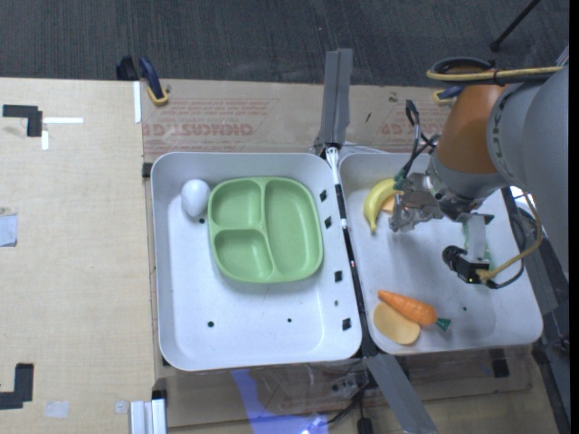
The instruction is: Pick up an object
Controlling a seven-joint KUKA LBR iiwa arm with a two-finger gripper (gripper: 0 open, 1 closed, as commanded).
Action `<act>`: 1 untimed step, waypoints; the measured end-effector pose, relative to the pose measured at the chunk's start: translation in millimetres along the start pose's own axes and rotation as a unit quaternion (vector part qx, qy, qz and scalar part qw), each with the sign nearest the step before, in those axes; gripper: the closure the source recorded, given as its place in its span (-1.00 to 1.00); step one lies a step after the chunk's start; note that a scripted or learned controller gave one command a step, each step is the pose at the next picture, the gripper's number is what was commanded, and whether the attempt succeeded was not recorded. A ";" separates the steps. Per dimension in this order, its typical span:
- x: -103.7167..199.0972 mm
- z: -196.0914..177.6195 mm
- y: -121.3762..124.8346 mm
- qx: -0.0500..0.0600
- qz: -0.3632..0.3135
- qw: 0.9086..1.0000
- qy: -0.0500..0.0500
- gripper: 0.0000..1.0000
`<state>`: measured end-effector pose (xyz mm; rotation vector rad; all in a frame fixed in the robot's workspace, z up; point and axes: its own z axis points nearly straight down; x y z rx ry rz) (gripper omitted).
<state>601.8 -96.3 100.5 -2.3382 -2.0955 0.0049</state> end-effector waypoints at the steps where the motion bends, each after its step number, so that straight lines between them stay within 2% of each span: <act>1: 45.6 -90.6 20.5 0.000 0.170 0.985 0.000 1.00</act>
